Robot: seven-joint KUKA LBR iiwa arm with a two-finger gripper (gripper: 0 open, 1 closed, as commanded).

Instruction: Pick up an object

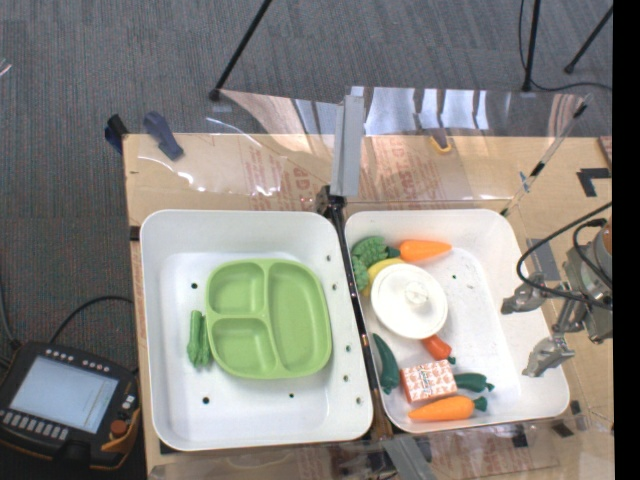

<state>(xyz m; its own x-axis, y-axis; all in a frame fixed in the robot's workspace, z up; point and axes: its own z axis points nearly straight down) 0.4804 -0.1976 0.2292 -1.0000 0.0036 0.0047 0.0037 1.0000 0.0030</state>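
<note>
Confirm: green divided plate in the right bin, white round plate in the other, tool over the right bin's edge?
Not quite. The camera view shows the green divided plate in the left bin, the white round plate in the right bin. The tool is over the right bin's right edge, as you said.

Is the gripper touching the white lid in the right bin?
Apart. The camera view shows the gripper at the right bin's right edge, with bare bin floor between it and the white lid.
</note>
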